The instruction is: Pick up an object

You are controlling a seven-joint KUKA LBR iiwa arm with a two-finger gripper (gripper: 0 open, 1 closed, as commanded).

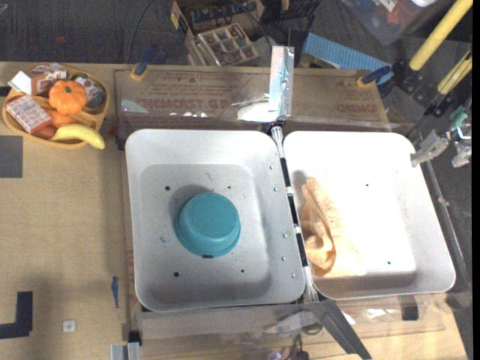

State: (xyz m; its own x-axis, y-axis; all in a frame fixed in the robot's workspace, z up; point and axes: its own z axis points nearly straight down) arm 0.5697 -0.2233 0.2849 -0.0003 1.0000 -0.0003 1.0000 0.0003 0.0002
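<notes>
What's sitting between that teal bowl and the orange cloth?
In the camera view, just bare white floor of the left bin and the two bins' meeting rims separate the teal bowl from the orange cloth.

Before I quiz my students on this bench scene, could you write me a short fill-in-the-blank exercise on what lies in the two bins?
1. The round teal plastic bowl, lying upside down, is in the ____ white bin.
2. The crumpled orange cloth lies in the right white bin, against its ____ wall.
3. Beyond the bins, the wooden tray at the far left holds a yellow ____ and a small orange pumpkin.

Missing words: left; left; banana
</notes>
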